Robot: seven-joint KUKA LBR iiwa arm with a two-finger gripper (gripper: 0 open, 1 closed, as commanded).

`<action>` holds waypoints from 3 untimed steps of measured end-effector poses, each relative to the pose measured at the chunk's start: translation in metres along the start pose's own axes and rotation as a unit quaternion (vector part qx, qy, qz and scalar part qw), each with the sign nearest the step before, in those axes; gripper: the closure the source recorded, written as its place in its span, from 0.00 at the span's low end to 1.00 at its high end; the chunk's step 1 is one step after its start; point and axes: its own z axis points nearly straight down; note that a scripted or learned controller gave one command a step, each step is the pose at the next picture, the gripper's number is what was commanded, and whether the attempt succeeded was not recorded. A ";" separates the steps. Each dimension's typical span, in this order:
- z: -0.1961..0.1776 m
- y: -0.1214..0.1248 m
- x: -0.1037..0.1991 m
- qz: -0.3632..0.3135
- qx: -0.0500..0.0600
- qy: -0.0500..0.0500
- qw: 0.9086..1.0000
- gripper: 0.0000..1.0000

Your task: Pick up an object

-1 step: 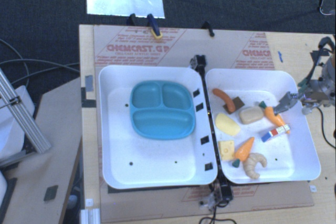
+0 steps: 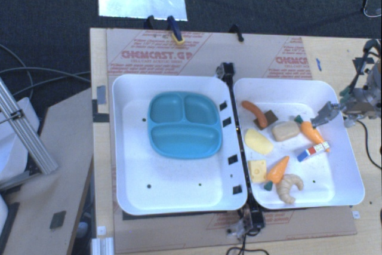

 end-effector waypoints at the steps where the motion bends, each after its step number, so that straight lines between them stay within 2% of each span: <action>1: 0.061 0.003 0.004 0.001 0.002 0.001 1.000 0.00; 2: 0.124 0.002 0.002 0.001 0.003 0.001 1.000 0.00; 3: 0.164 0.005 0.007 0.001 0.000 0.000 1.000 0.00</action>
